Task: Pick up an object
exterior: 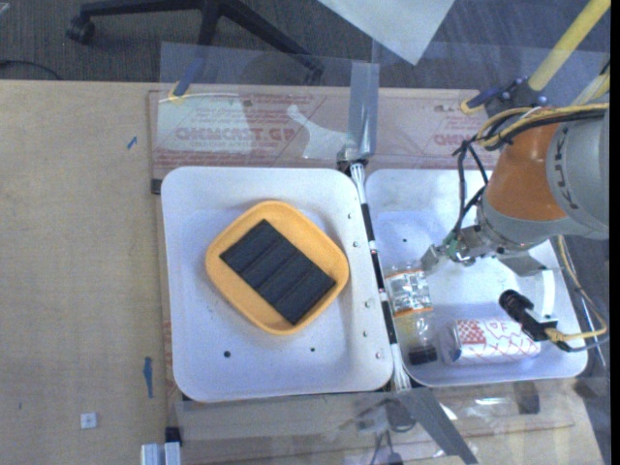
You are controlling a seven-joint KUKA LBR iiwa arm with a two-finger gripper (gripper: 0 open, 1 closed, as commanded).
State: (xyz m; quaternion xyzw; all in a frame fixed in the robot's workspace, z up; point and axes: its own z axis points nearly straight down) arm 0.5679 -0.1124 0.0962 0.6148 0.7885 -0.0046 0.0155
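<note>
In the right bin [455, 187], lower centre-right of frame, the pincer [455, 250] hangs just above a clear plastic bottle [411, 303]; its grip can't be told. A red-checked white tube [494, 339] lies nearby. Left bin [194, 337]: rounded orange tray [276, 264] with ribbed black pad.

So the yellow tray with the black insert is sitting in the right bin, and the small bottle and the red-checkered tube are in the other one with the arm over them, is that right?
Not quite. The camera view shows the yellow tray with its black insert in the left bin, not the right. The small bottle and the red-checkered tube lie in the right bin, where the arm reaches over them.
</note>
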